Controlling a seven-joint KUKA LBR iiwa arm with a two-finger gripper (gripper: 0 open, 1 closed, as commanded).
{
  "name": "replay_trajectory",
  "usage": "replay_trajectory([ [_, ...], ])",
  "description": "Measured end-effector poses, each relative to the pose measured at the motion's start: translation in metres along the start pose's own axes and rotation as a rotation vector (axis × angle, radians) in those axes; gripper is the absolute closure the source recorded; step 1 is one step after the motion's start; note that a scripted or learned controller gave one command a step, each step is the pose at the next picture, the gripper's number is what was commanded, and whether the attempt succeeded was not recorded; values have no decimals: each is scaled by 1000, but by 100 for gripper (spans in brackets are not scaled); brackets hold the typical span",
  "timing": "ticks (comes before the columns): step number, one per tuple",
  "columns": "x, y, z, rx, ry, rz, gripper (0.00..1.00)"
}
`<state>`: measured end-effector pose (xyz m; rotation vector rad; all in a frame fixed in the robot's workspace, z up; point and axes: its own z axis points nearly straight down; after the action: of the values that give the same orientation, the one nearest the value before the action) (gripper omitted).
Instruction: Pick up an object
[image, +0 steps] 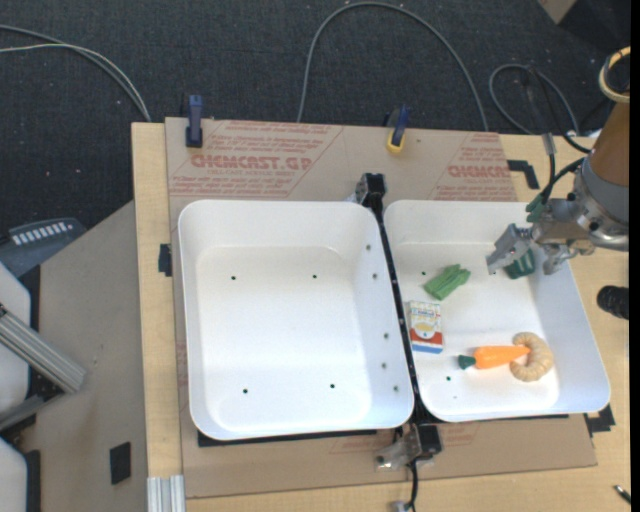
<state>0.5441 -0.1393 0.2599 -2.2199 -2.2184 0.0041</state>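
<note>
My gripper (522, 256) hangs over the far right part of the right bin (590, 375), on the grey arm that reaches in from the right. Its fingers (500, 252) stand apart, so it is open. A small dark green piece (520, 267) shows between them; whether it is a loose object or touches them I cannot tell. A light green block (446, 281) lies left of the gripper, apart from it. Toward the near side lie a small white, red and blue carton (426, 327), an orange carrot (492, 358) and a tan ring-shaped pastry (533, 357).
The left bin (190, 300) sits beside the right one, with a black divider clamp (372, 187) at the far end of their shared edge. A blue clamp (193, 118) and a yellow clamp (398, 130) hold the cardboard base at the back. Cables run behind the bench.
</note>
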Motion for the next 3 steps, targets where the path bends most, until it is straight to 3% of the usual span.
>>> replay_trajectory([
  [1, 0, 1, -2, -5, -1, -1, 0],
  [3, 7, -6, 98, 0, 1, -1, 0],
])
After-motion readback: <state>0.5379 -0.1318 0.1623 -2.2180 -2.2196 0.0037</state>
